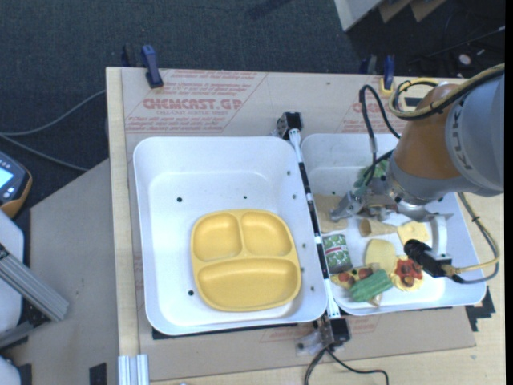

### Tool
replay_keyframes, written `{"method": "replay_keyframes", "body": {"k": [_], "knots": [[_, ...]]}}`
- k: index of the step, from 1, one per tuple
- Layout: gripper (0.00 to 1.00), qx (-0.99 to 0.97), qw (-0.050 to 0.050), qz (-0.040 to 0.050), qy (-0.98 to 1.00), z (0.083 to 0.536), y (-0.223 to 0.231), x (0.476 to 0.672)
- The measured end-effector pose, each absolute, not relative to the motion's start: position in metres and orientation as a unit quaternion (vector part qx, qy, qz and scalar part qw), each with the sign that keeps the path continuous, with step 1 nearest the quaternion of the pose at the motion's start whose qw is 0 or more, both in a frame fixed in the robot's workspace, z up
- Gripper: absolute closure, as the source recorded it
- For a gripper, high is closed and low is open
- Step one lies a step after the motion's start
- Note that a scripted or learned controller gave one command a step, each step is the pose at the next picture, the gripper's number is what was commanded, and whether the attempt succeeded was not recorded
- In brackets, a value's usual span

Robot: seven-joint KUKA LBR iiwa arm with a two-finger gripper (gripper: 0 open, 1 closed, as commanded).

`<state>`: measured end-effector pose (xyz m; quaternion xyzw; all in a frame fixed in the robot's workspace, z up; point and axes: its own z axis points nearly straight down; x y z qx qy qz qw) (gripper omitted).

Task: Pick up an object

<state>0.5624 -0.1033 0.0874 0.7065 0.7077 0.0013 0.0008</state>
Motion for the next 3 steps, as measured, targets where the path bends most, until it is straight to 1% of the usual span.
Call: {"method": "replay_keyframes", "body": {"k": [1, 2, 3], "knots": [[0.0, 0.708, 0.002, 0.0017, 0.706, 0.087, -0.155, 0.563], [1.0, 0.707, 0.003, 0.0027, 0.707, 0.098, -0.152, 0.564], [0.0, 0.707, 0.003, 0.0023, 0.707, 0.097, -0.152, 0.563]]}}
